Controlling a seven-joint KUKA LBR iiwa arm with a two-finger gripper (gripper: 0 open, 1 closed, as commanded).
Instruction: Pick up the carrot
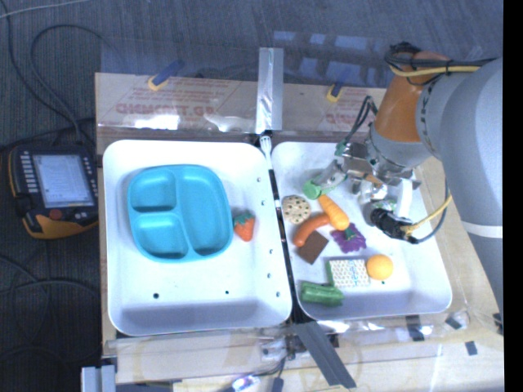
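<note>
The carrot point(333, 212) is a short orange piece lying at a slant in the right bin point(425, 296), near its middle. It rests between a round green piece point(312, 190) and a bunch of purple grapes point(352, 238). My gripper point(355, 178) hangs over the back half of the right bin, just behind and to the right of the carrot. Nothing is visibly held in it. The grey arm with its orange band point(399, 109) comes in from the upper right.
Around the carrot lie a cookie point(295, 209), a reddish sausage point(308, 229), a brown block point(313, 248), a speckled cracker point(347, 273), an orange ball point(379, 267) and a green cucumber point(320, 293). The left bin point(196, 300) holds a blue divided plate point(178, 211) and a strawberry point(243, 225).
</note>
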